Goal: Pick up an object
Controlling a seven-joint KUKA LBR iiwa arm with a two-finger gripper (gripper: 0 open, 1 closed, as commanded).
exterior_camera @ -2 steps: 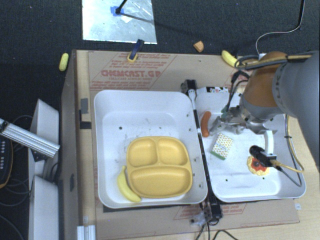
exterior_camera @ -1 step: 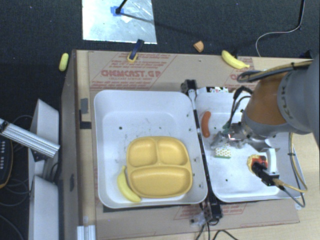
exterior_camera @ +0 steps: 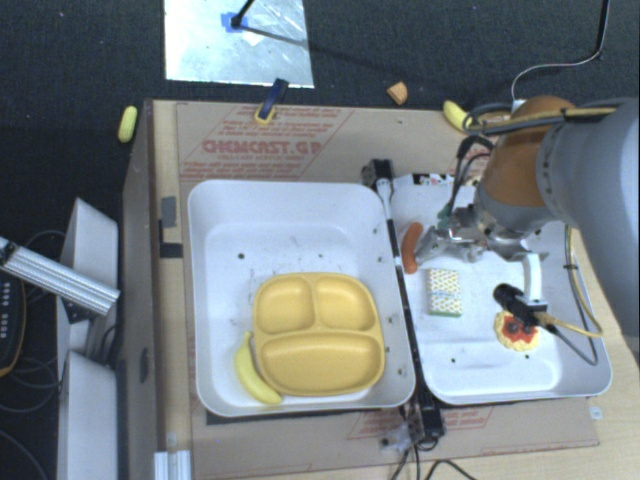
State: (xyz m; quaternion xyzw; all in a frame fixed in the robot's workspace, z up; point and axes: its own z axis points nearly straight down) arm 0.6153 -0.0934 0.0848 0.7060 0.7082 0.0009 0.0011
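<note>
Camera view: glossy yellow sectioned tray, patterned square sponge; hand metallic, finger state perhaps hidden, cannot tell.

Arm cut off by right edge; its bulk hid right bin's far wall. Gripper sat in shadow under wrist; fingers too blurred to tell apart. Banana mostly hidden under yellow tray, showing along tray's left rim. Orange piece partly hidden by bin divider. Small item right of sponge too small to identify. Grey box left of bench cut off by bottom edge.
</note>
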